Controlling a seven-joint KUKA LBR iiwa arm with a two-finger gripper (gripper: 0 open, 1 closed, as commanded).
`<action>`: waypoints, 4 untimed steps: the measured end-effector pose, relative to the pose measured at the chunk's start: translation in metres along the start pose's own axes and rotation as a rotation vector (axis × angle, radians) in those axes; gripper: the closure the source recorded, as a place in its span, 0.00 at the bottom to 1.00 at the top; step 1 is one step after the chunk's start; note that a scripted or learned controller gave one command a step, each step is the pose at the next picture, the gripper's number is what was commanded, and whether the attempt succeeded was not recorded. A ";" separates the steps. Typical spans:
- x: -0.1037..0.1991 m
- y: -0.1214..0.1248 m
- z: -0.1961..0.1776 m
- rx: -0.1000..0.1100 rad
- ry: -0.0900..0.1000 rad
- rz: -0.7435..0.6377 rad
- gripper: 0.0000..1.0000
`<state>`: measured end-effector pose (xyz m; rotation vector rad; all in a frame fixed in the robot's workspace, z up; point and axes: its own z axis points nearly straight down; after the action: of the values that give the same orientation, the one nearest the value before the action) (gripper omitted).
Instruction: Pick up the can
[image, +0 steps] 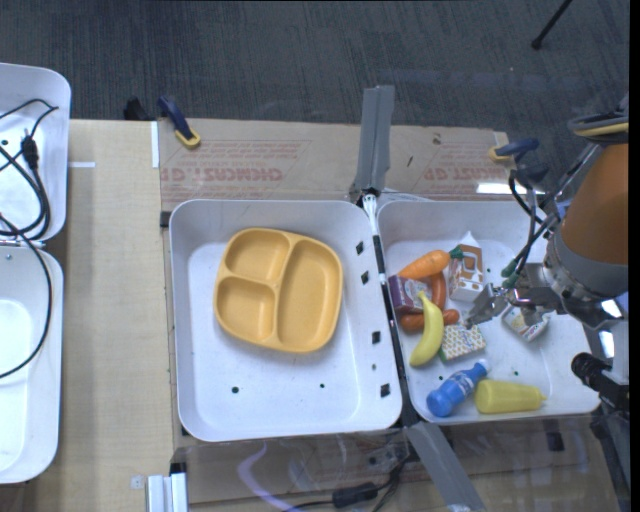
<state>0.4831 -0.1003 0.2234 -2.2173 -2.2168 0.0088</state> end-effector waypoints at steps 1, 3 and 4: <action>-0.051 0.031 -0.015 -0.003 -0.001 -0.144 0.00; -0.100 0.018 0.086 -0.008 -0.003 -0.124 1.00; -0.082 0.103 0.119 -0.003 0.000 -0.135 1.00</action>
<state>0.5851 -0.1817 0.1035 -2.0636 -2.3622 0.0047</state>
